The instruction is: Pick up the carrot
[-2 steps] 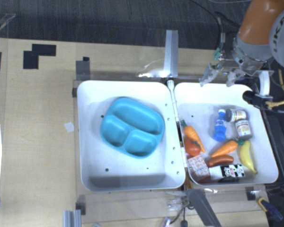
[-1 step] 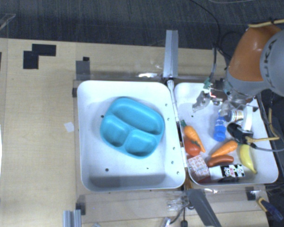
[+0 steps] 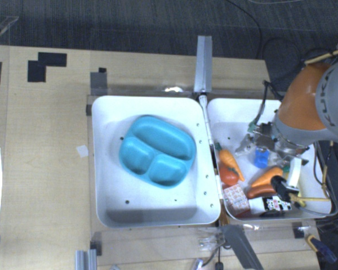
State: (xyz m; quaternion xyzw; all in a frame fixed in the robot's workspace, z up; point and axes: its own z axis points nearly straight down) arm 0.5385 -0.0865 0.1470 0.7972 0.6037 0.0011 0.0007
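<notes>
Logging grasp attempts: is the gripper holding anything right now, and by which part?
Cannot be told. The gripper is low in the right bin above the carrot, its grip unclear.
</notes>
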